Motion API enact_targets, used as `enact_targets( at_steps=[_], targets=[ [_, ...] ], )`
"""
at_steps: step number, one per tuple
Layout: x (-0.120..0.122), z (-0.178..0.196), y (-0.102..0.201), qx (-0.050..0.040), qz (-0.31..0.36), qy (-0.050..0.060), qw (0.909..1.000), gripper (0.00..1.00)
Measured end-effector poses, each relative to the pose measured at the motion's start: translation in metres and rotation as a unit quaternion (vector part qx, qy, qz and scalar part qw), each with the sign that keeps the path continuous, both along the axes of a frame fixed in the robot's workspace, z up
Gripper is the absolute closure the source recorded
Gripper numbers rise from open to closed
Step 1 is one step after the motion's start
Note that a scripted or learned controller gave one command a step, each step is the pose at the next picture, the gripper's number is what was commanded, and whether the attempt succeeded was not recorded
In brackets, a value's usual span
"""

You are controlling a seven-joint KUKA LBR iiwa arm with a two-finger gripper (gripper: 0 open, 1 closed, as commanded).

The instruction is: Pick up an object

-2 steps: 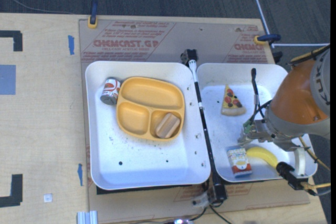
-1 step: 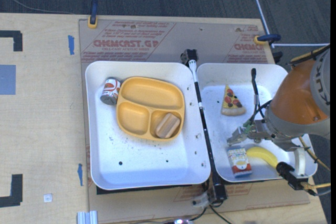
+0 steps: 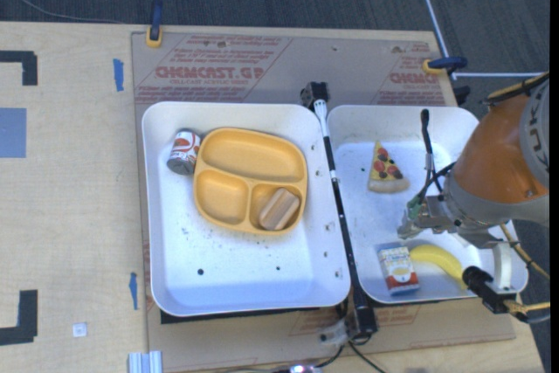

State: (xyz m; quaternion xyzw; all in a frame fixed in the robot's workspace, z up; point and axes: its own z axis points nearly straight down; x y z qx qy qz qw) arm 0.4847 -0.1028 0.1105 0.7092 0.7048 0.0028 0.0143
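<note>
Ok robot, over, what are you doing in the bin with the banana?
Gripper low in right bin, nothing seen held. Banana and juice carton just below it. Pizza slice above, clear.

Two shallow white bins sit side by side on a wooden bench. The left bin (image 3: 166, 275) holds a yellow divided plate (image 3: 249, 179) with a tan bread-like piece (image 3: 279, 208) in its lower right compartment, and a small can (image 3: 182, 151) touching the plate's upper left edge. The right bin (image 3: 349, 135) holds a pizza slice (image 3: 385, 169), a small juice carton (image 3: 397, 267) and a banana (image 3: 439, 261) just beside it. The arm's gripper (image 3: 417, 219) hangs above the carton and below the pizza slice, its orange band (image 3: 500, 157) over the bin's right side.
</note>
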Motion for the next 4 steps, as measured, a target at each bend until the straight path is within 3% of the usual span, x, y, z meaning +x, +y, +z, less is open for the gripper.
enact_targets(
  at_steps=[1,2,3,4],
  targets=[
    [0.000,0.000,0.000,0.0001,0.000,0.000,1.0000,0.00],
    [-0.004,-0.021,0.008,0.0072,0.002,0.009,0.9999,0.00],
    [-0.002,-0.010,0.002,0.0003,0.000,0.003,1.0000,1.00],
    [-0.002,-0.010,0.003,0.0004,-0.001,0.003,1.0000,0.00]
  ],
)
